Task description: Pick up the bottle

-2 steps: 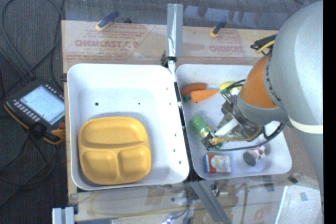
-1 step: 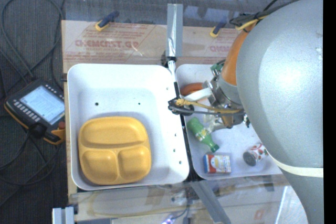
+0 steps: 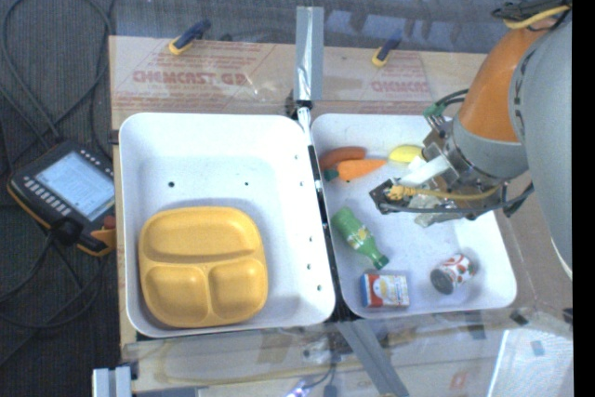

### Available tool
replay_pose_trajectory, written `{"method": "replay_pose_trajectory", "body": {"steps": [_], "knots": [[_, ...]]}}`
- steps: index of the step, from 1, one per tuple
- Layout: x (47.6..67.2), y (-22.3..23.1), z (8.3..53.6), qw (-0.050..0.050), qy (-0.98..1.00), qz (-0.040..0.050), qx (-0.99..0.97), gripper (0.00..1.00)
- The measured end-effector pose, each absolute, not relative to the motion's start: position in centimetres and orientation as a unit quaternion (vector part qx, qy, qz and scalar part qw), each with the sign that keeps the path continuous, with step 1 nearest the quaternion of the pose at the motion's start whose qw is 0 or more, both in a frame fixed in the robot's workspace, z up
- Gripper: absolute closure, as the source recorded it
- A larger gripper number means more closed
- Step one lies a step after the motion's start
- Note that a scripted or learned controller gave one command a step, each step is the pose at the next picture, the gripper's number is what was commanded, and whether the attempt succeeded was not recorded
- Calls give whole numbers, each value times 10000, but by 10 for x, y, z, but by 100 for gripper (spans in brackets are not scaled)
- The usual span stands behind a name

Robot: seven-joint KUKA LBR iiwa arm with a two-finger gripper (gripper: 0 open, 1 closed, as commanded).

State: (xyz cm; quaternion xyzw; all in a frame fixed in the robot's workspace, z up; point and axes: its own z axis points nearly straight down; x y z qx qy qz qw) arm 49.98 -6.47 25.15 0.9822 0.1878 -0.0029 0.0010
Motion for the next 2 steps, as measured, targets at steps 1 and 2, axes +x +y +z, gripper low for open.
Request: {"method": "replay_pose_trajectory", "body": {"steps": [1, 2], "knots": [[500, -64, 251, 11, 1879, -29, 9822, 0], [529, -1, 182, -9, 2206, -39, 9754, 0]]}}
